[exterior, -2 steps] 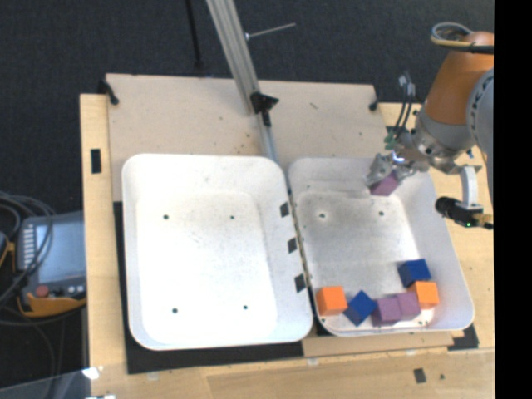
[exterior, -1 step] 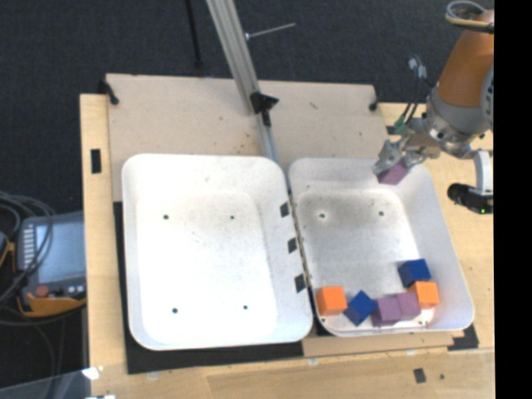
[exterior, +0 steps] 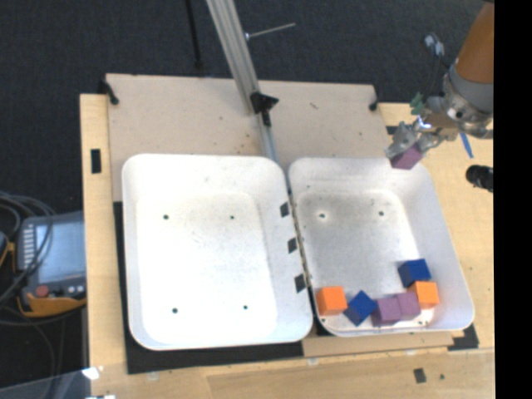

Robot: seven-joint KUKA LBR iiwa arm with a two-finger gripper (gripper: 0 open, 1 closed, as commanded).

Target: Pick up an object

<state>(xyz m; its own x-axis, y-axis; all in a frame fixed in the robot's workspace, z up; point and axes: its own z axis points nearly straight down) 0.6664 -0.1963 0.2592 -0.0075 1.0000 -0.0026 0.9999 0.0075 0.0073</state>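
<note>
My gripper [exterior: 406, 150] hangs above the far right corner of the right bin [exterior: 366, 223], shut on a purple block [exterior: 406, 157] that shows between its fingers, lifted off the bin floor. The arm with its orange band [exterior: 475, 48] comes in from the upper right. Along the near edge of the right bin lie several more blocks: an orange block [exterior: 332, 299], a blue block [exterior: 361, 307], a purple block [exterior: 397, 308], another orange block [exterior: 426, 293] and another blue block [exterior: 413, 272].
The left bin [exterior: 208, 248] sits beside the right one, with small clips between them. A slanted metal post [exterior: 237, 48] rises behind the bins. A control pendant [exterior: 46, 260] with cables lies off the bench at the left.
</note>
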